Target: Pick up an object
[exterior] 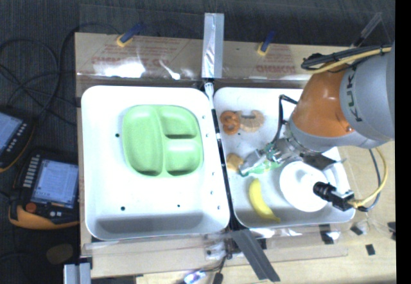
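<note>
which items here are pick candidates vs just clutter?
Job:
gripper, low in the right bin
banana
brown pastry-like pieces
small tan item

Lying about:
green divided tray in the left bin
handheld devices left of the bench
blue clips

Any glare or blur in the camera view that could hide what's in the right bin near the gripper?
Camera view: glare on the clear plastic sheet behind the bins; the white bins run bright but readable; the banana and green divided tray are sharp; the gripper area is cluttered, small and soft, partly shaded by the arm.
</note>
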